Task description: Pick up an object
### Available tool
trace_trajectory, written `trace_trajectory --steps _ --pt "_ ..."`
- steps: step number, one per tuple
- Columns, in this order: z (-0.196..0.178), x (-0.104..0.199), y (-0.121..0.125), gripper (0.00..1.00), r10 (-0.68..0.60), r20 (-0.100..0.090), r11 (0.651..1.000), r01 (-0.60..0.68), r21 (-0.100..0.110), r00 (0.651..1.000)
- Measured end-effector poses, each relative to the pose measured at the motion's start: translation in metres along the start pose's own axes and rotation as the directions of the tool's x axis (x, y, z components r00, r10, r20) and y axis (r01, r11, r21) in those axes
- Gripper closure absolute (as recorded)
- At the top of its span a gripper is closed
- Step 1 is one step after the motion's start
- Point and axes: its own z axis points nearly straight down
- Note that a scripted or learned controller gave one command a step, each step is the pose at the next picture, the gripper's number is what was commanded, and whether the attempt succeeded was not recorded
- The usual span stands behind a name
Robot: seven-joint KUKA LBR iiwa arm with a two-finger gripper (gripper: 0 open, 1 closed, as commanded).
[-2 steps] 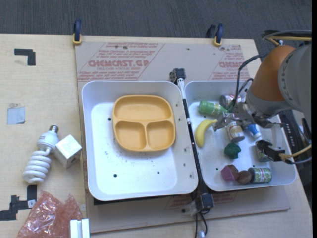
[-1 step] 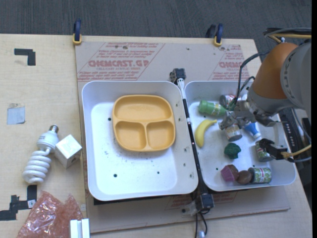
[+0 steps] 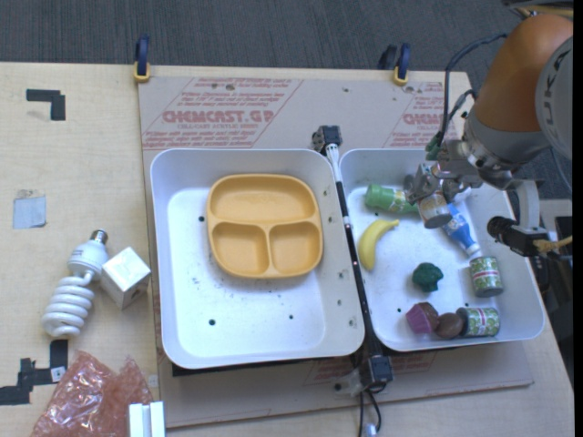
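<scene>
My gripper (image 3: pixel 432 193) hangs over the back of the right bin (image 3: pixel 519 330), just right of a green bottle (image 3: pixel 384 198) lying on its side and above the top end of a blue and white tube (image 3: pixel 461 231). A yellow banana (image 3: pixel 373 241) lies near the bin's left wall. Toward the front lie a green broccoli-like piece (image 3: pixel 426 276), a small labelled can (image 3: pixel 485 277), a second can (image 3: pixel 482 320), a purple piece (image 3: pixel 420 318) and a brown piece (image 3: pixel 448 325). Nothing shows held in the gripper.
The left bin (image 3: pixel 182 335) holds an orange divided plate (image 3: pixel 265 224). On the bench to the left lie a spiral light bulb (image 3: pixel 73 289), a white cube (image 3: pixel 126 274) and a red mesh bag (image 3: pixel 86 394). The arm's orange band (image 3: pixel 528 62) rises at the back right.
</scene>
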Motion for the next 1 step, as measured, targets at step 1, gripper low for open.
trace_trajectory --steps 1 --pt "-0.0478 0.0355 0.0023 1.0 0.0 0.0 1.0 0.0 -0.001 1.0"
